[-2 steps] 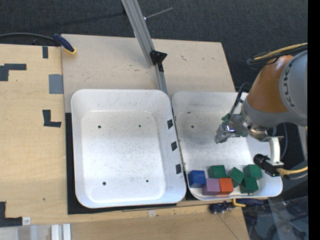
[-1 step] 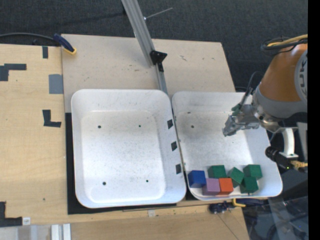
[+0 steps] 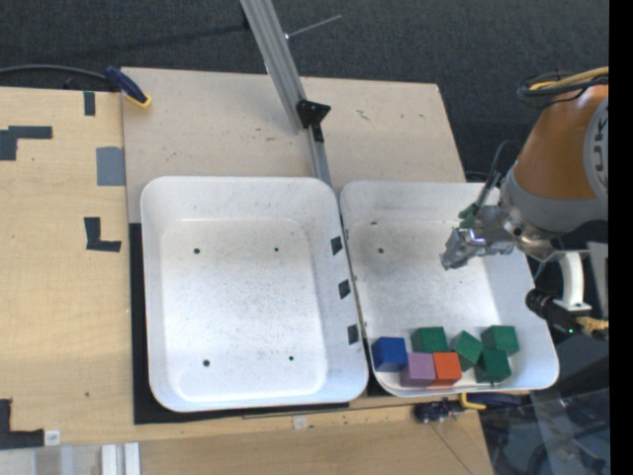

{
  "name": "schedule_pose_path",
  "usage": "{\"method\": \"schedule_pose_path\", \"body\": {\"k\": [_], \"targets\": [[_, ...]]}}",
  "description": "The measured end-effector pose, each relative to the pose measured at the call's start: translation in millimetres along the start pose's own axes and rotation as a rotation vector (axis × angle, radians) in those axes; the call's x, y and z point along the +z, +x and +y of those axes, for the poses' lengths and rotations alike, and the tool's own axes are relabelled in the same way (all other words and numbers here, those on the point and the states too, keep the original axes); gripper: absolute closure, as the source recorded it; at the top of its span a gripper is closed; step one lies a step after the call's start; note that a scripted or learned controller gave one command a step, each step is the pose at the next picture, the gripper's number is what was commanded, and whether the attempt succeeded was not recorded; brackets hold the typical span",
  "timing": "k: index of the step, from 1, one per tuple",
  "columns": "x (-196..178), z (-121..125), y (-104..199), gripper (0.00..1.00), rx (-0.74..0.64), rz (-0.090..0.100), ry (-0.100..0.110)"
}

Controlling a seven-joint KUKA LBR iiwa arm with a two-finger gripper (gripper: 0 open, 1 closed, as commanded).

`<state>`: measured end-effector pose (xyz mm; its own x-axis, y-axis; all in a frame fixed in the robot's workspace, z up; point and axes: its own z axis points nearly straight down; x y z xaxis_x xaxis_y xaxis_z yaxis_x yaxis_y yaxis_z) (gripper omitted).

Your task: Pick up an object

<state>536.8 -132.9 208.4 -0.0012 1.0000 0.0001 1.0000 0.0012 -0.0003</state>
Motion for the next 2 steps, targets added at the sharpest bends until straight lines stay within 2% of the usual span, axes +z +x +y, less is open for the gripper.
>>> {"method": "schedule_pose_path", "body": {"k": [1, 2], "targets": [[-12, -2, 51, 1.0, -0.005, 0.002, 0.0], [-7, 0, 97, 1.0, -0.004, 0.001, 0.002]]}}
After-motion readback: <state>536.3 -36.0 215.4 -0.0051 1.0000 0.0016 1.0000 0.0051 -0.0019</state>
